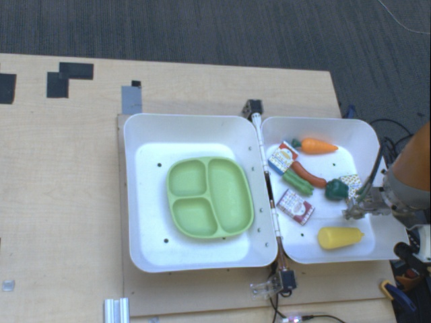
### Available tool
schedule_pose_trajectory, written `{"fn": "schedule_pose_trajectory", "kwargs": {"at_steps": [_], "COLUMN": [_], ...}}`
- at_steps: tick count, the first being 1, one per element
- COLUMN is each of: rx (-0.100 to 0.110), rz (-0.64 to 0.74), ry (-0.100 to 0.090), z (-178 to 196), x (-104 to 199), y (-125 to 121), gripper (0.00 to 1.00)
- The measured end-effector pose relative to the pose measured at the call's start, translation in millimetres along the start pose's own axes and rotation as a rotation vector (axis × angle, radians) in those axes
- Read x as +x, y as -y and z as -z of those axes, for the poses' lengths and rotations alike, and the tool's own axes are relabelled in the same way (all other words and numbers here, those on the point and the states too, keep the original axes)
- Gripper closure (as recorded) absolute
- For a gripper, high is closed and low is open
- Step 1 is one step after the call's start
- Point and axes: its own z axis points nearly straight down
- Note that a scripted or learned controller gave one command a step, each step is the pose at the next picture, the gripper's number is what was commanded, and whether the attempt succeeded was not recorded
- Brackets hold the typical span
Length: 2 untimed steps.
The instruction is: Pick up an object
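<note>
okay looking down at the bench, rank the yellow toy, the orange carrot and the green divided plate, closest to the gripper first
1. Yellow toy: just below and left of the gripper, same right-hand bin.
2. Orange carrot: at the far end of that bin.
3. Green divided plate: across the divider, in the left bin.

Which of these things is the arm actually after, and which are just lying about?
For the job, in the right bin:
gripper
orange carrot
red sausage
yellow piece
dark green piece
two small packets

Just lying about:
green divided plate in the left bin
</note>
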Motion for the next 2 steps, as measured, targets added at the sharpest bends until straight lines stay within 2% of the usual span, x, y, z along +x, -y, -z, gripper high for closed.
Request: {"fn": "schedule_pose_trajectory", "kwargs": {"at_steps": [1, 2], "rx": [0.000, 0.001], "rz": [0.000, 0.002], "ry": [0.000, -0.004], "z": [-0.1, -10.3], "x": [0.0, 113.5], "y": [0.1, 0.2], "gripper": [0.00, 0.00]}}
